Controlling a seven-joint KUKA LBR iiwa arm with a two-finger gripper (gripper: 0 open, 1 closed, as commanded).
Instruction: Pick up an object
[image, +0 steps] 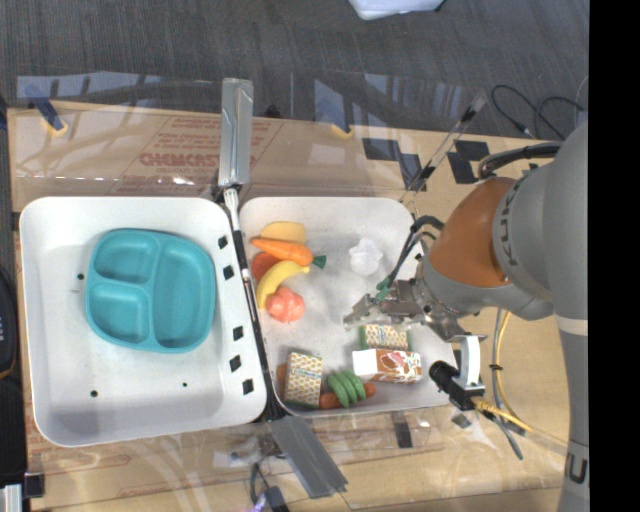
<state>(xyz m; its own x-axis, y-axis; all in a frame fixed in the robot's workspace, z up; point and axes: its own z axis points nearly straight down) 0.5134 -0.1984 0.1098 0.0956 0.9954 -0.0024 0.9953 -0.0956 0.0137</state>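
My gripper (377, 307) is low inside the right bin (330, 214), near its right side, with the arm's orange band (470, 245) just behind it. It sits directly above a small patterned packet (385, 336) and a brown and white carton (388, 365). To its left lie a pink-red fruit (286, 305), a banana (280, 278), a carrot (285, 249) and a red tomato (262, 265). A clear crumpled plastic piece (365, 257) lies just behind the gripper. I see nothing held in it.
A teal divided plate (150, 288) lies in the left bin (40, 330). Along the right bin's front wall are a printed snack box (303, 378) and a green pod (348, 388). Cables (495, 400) hang beside the bin's right wall.
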